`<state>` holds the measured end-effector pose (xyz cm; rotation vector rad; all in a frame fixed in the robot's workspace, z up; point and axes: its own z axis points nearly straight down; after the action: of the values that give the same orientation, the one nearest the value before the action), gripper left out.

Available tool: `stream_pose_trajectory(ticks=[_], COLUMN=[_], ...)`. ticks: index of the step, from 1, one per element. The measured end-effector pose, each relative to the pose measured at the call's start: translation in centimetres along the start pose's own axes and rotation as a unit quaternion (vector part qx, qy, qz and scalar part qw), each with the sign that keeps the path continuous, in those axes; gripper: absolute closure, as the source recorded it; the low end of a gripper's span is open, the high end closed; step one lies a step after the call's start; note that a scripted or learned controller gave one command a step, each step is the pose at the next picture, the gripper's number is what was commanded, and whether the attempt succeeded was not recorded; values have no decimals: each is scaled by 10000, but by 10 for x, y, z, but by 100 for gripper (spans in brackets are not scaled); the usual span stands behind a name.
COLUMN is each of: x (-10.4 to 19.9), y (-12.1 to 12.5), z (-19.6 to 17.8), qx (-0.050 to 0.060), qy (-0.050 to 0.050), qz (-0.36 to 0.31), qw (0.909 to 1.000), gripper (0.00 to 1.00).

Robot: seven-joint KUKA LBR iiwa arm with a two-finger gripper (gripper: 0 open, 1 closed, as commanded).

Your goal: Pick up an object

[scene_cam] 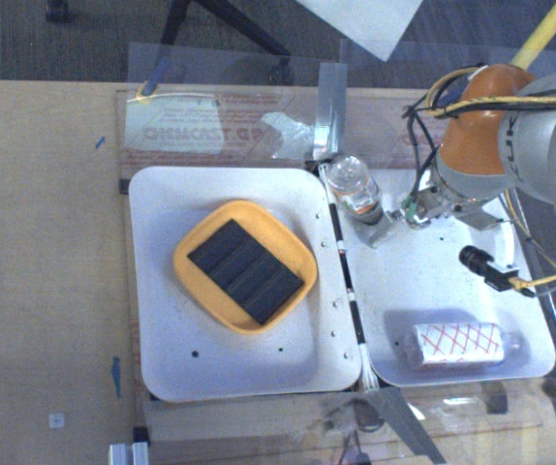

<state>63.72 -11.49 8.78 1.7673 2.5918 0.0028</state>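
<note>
The grey KUKA arm [510, 134], with its orange band, reaches in from the right and hangs over the upper part of the right bin [452, 318]. The left bin [162, 356] bears an orange-yellow tray with a dark ribbed panel [246, 275], lying well apart from the arm. In the right bin a clear wrapped packet with a red lattice print [457, 343] lies near the front wall, and a clear plastic bottle [353, 188] sits in the far left corner, against the divider between the bins. The gripper [386, 225] is low, just beside the bottle on its right; whether it touches the bottle cannot be told, and nothing shows between its parts. The step in hand looks like the approach to the bottle, with no grasp made yet. The next move calls for centring over the bottle despite the nearby corner walls, then closing and lifting.
</note>
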Motion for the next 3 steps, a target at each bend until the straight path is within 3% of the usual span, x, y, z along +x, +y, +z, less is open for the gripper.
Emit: stream_pose_trajectory(ticks=[1, 2, 3], x=[58, 119, 55], y=[53, 60, 54], z=[-94, -97, -97], qx=[81, 40, 11], qy=[34, 12, 1], qz=[1034, 2003, 977], qw=[9946, 9797, 9952], gripper=[0, 0, 0])
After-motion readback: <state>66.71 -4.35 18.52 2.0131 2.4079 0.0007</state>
